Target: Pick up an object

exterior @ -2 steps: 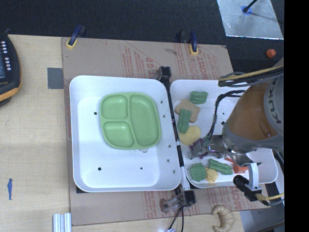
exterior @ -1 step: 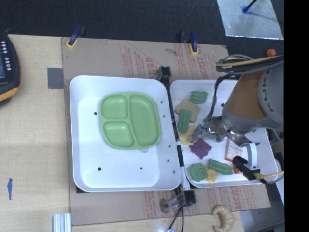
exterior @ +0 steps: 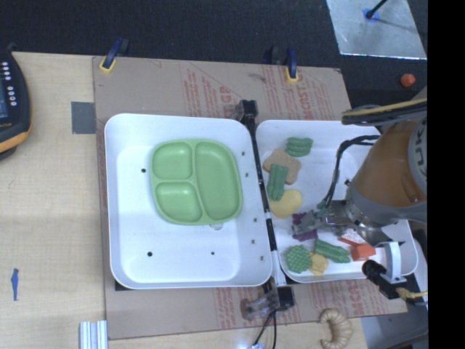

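I read the gripper [exterior: 320,220] low inside the right bin [exterior: 328,129], its dark tip among the toys. Whether it is open or closed I cannot tell, and I see nothing confirmed between its parts, so I log no grasp.

Nearest, touching or just under the tip, lies a small purple piece [exterior: 304,231]. It is dark, irregular and partly hidden by the wrist. I judge it the likely target. Just beside it, on the near side, sit a green ridged piece [exterior: 331,251], a round green textured piece [exterior: 297,257] and a small yellow piece [exterior: 318,265]. An orange-red piece [exterior: 361,251] lies to the arm side.

To do this step well, I judge the descent should centre on one item alone, since the toys crowd together and a neighbour could be dragged or wedged.

Farther off lie a yellow lump [exterior: 286,202], a green stick [exterior: 276,182], a tan piece [exterior: 282,164] and a green ridged disc [exterior: 298,146]. Beyond, in the left bin [exterior: 123,195], rests a green divided plate [exterior: 196,181].
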Action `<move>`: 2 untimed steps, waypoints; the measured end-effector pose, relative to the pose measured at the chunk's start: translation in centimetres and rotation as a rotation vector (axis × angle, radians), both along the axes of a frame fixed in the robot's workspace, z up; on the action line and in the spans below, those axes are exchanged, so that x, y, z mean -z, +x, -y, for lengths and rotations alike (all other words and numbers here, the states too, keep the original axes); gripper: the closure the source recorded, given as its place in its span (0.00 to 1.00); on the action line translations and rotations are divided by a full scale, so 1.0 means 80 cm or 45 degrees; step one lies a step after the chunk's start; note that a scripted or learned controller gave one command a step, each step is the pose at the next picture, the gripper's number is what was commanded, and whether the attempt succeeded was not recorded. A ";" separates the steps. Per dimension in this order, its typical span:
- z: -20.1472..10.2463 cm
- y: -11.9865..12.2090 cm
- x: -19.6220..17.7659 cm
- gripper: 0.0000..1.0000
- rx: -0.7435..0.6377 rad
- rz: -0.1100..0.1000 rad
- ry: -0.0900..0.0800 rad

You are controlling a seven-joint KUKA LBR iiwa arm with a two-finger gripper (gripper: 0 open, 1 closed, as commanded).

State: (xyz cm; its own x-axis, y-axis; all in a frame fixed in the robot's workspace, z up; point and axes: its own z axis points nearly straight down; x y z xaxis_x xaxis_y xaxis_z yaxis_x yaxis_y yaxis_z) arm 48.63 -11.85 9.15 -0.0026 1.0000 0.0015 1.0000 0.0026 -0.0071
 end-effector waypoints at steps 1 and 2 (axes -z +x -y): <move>0.000 0.003 -0.013 1.00 -0.005 0.002 0.000; 0.000 0.003 -0.013 0.00 -0.005 0.002 0.000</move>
